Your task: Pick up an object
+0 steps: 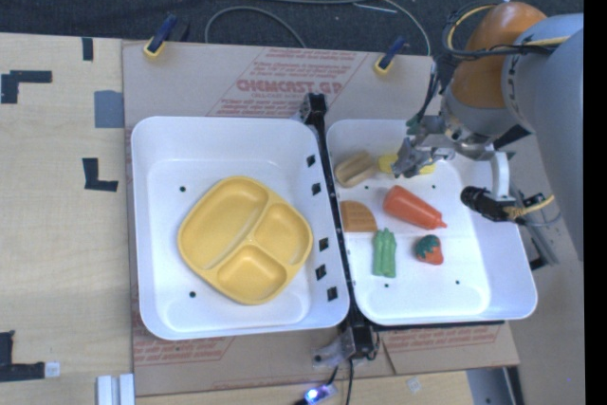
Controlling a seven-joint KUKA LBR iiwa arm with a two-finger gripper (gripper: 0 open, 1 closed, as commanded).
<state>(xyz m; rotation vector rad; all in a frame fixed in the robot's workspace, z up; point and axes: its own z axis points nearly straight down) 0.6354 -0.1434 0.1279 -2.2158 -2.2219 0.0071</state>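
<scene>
Five toys crowd right bin (512, 299) beneath gripper (410, 164).

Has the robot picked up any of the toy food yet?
Not yet. The carrot, green vegetable, strawberry and bread pieces all lie in the right bin. The gripper sits low at a small yellow piece near the bin's top. Grasping and lifting are left.

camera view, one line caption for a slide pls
Gripper low over a yellow item in the right bin, beside toy carrot; yellow divided plate in left bin.
</scene>
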